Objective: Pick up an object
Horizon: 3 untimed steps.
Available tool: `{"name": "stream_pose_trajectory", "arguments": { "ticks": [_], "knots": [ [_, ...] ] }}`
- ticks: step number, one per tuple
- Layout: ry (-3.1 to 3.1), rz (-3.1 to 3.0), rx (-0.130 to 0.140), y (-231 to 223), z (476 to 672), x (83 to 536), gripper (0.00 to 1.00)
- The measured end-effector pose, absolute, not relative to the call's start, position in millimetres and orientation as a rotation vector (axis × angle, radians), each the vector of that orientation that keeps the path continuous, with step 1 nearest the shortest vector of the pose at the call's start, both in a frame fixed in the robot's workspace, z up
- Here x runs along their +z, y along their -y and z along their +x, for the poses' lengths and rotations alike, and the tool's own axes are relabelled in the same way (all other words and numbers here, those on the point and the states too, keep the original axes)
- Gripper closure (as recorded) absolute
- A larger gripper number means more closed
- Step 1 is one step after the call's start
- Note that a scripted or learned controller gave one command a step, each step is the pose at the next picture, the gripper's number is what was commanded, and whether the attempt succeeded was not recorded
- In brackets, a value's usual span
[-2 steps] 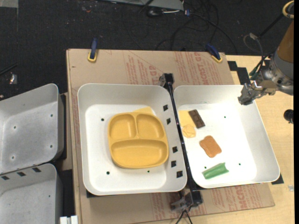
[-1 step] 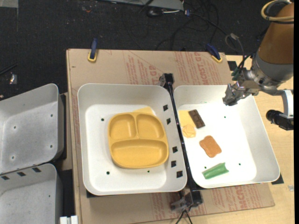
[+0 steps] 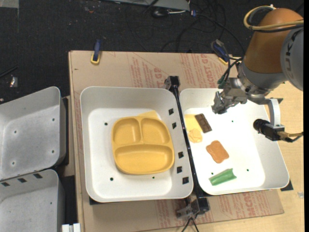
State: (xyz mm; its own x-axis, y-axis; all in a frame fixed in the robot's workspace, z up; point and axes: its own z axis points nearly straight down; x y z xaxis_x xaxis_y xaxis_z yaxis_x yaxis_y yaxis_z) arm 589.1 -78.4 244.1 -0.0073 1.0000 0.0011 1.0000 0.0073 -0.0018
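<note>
Grey arm (image 3: 270, 47) leans in from 3 o'clock, its end effector (image 3: 219, 105) hovering at the right bin's (image 3: 251, 185) 11 o'clock; grip unclear. Brown bar (image 3: 203, 123) sits just below.

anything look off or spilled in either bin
Nothing spilled or damaged. The yellow divided tray sits slightly askew in the left bin. The brown bar partly overlaps the pale yellow piece in the right bin.

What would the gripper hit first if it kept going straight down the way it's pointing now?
Probably bare floor of the right bin, near its back wall. The gripper points down, right of the brown bar, so it looks likely to miss it, though depth is hard to judge from this slant.
</note>
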Motion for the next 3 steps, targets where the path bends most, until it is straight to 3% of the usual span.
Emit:
{"name": "stream_pose_trajectory", "arguments": {
  "ticks": [3],
  "knots": [
    [2.229,-2.21,0.001,-81,572.7,227,1.0]
  ]
}}
